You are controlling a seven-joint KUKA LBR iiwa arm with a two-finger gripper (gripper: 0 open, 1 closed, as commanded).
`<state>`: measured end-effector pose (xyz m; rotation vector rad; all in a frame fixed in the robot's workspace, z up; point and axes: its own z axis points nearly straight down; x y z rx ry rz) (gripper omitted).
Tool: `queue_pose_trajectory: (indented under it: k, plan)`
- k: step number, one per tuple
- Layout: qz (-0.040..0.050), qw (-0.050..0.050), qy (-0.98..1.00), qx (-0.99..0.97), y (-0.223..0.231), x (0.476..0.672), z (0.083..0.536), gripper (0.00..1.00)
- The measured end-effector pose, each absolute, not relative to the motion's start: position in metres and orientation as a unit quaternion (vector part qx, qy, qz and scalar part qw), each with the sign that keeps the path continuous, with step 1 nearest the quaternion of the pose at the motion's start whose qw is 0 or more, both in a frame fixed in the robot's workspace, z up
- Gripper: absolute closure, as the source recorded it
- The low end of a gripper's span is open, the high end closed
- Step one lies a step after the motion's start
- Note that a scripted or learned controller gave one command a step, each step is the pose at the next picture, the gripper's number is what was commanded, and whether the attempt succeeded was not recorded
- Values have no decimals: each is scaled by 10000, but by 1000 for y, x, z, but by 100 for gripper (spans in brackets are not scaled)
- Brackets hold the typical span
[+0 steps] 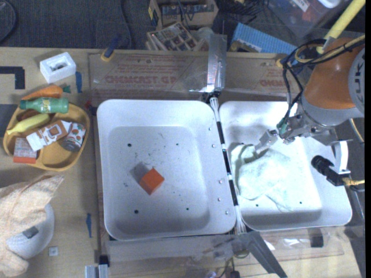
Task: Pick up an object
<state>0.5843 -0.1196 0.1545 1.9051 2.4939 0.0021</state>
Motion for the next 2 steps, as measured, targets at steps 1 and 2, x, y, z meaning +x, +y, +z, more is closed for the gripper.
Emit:
queue_pose_trajectory:
  k: [1, 2]
  plan:
    - [41, 47, 7723, 6352, -138, 564, 91, 0]
    - [40, 71, 7580, 6522, -97, 593, 91, 0]
